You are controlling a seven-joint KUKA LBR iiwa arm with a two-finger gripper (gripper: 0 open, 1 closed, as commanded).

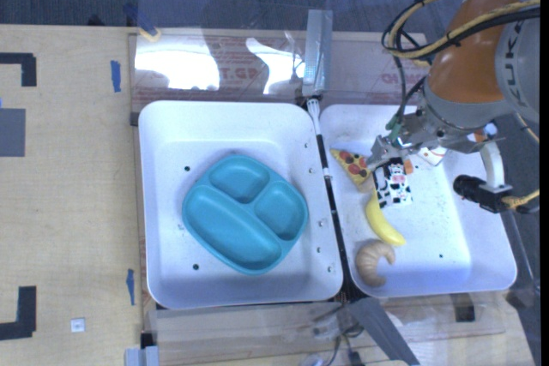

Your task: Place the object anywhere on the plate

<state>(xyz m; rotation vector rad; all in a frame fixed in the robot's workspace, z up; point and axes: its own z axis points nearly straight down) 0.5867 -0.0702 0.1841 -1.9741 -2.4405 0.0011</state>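
two white bins (163, 184) side by side on wooden bench (60, 184).

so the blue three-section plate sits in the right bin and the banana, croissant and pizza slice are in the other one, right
Not quite. The camera view shows the blue three-section plastic plate in the left white bin, not the right one. The yellow toy banana, tan croissant and pizza slice lie in the right white bin.

Two bins are sitting side by side on the worktop (60, 184): the left bin (163, 133) is holding a divided plate (244, 213) near its middle. In the right bin (446, 244), a pizza slice (352, 165) is lying by the left wall, a small box (395, 184) just right of it, a banana (383, 223) below both, and a croissant (373, 260) at the near edge. The hand (390, 146) is hanging above the box.
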